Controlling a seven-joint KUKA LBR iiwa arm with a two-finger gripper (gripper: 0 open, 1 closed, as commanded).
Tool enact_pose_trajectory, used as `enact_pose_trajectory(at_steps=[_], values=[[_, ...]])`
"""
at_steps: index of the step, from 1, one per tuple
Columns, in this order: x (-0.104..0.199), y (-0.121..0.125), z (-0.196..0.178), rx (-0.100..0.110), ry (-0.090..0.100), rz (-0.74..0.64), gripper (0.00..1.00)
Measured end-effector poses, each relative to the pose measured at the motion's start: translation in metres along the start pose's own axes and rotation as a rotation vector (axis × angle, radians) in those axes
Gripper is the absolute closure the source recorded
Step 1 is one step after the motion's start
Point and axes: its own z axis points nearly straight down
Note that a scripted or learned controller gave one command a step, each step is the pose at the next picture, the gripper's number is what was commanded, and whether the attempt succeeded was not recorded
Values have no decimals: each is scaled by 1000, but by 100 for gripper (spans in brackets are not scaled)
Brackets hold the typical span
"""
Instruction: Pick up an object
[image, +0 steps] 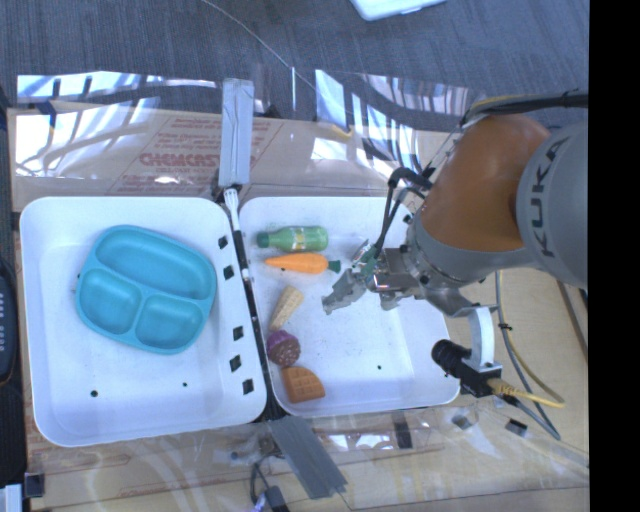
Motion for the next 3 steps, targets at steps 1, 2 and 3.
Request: enact_pose_trajectory(at_steps=[1,2,3], values=[[2,-12,134,5,2,0,0],[-11,108,172,1,1,2,0],[-11,109,161,1,1,-2,100]])
